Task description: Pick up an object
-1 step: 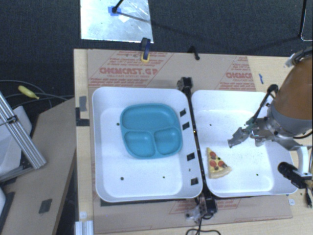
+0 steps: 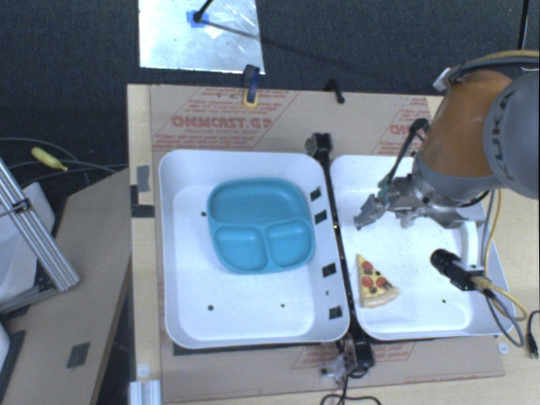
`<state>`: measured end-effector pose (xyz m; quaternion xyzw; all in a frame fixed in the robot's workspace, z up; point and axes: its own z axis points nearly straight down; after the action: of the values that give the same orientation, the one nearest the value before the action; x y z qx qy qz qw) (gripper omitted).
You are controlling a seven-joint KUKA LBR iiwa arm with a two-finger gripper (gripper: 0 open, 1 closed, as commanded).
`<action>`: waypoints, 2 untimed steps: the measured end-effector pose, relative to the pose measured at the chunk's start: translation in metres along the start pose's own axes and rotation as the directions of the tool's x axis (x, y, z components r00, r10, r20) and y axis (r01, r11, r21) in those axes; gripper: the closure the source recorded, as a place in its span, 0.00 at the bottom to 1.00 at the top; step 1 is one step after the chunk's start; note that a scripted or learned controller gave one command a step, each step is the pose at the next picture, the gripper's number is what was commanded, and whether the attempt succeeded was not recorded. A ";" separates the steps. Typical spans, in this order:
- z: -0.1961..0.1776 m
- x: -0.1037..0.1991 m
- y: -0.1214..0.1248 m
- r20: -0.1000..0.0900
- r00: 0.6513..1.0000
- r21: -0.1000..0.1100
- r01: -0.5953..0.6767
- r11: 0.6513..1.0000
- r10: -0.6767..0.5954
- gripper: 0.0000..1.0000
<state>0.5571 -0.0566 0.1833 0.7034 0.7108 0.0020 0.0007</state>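
One bench board [image 2: 219, 112], brown with red lettering, is lying under everything else and is carrying two shallow white bins side by side. The left bin [image 2: 181, 226] and the right bin [image 2: 422, 310] are touching along a shared middle wall, where several small black clips are sitting. One square silver sheet [image 2: 198, 24] is lying on the dark floor beyond the far edge of the board, well apart from both bins.

One grey arm [image 2: 472, 133], with its orange band facing the camera, is reaching in from the right and is hanging over the far half of the right bin. Its single gripper [image 2: 363, 218] is pointing down and toward the middle wall, over bare white floor near the bin's left side. Whether the gripper is released or clenched cannot be told from this angle, and nothing is showing in its grasp.

One blue divided plate [image 2: 257, 224] is resting flat in the middle of the left bin. It is showing three compartments: one wide one on the far side and two smaller ones on the near side.

One toy pizza slice [image 2: 374, 282], yellow with red rounds, is lying flat in the right bin near the middle wall. It is sitting on the camera's side of the gripper, near it but apart from it.
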 end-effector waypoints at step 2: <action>-0.076 0.093 0.054 0.001 1.000 -0.009 -0.004 1.000 0.004 0.00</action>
<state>0.6096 0.0366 0.2601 0.7046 0.7096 0.0048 0.0040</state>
